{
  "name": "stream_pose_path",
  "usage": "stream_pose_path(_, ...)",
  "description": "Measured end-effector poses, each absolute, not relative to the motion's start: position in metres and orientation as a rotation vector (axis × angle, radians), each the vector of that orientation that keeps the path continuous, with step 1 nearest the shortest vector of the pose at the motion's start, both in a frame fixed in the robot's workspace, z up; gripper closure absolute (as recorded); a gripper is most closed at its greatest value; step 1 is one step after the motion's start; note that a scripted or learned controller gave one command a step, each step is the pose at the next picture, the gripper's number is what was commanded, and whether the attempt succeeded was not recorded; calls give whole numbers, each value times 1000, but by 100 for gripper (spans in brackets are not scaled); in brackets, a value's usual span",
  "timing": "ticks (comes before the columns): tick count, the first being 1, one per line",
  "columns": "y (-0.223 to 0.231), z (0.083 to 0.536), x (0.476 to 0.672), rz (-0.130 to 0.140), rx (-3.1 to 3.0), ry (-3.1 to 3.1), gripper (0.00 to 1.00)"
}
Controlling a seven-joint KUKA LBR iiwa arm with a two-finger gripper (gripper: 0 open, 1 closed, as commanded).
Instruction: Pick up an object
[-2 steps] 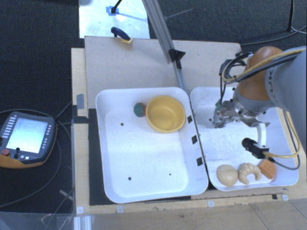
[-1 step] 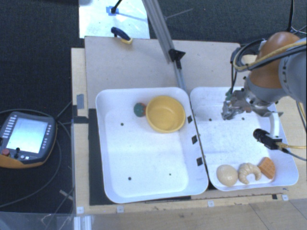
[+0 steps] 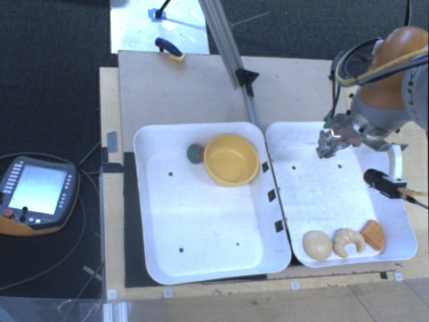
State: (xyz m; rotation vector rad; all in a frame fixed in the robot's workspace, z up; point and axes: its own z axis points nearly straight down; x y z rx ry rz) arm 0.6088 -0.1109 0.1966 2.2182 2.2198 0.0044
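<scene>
While the left bin (image 3: 161, 247) holds a green ball (image 3: 195, 153) touching a yellow bowl (image 3: 231, 159), the right bin (image 3: 315, 200) keeps egg (image 3: 318, 245), croissant (image 3: 348, 241), orange wedge (image 3: 374, 234) clustered at its near edge — gripper (image 3: 326, 146) hovers well apart above bare floor, finger state unreadable — likely positioning.

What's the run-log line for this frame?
phase: approach | gripper: above right bin, nothing seen held | right bin front: egg-shaped piece, croissant, orange piece | left bin: yellow bowl, green ball
</scene>
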Motion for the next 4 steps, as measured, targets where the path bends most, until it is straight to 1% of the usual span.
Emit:
stream_pose_path(1,-102,244,609,5,2217,2221,100)
stream_pose_path(2,-102,297,609,5,2218,2220,100)
stream_pose_path(3,-54,294,614,2,2216,2226,100)
stream_pose_path(4,-2,272,609,0,2217,2228,100)
